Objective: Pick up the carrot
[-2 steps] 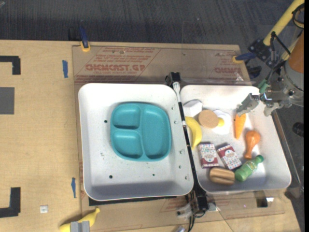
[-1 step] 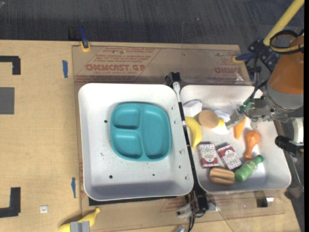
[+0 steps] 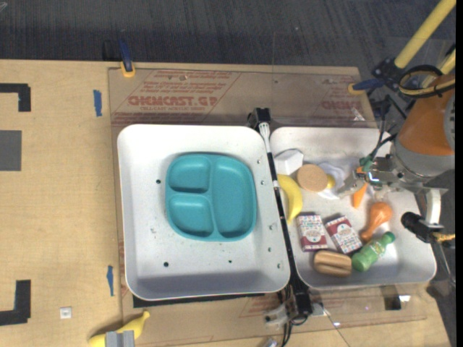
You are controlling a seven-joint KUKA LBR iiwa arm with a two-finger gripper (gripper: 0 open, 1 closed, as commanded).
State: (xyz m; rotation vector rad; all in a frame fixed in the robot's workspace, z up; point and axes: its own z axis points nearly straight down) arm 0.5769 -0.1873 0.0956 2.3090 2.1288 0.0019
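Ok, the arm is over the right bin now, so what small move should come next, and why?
Probably a short shift toward the near side of the right bin, then a descent. The tool appears to sit just beyond the carrot, whose orange body lies beside the green bottle and the red cartons. Centring over the carrot first should lower the chance of catching its neighbours.

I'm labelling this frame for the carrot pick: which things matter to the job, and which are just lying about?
Job:
- carrot, in the right bin
- gripper, just above the carrot

Lying about:
- banana
- green bottle
- two small red cartons
- hot dog bun
- teal divided plate, in the left bin
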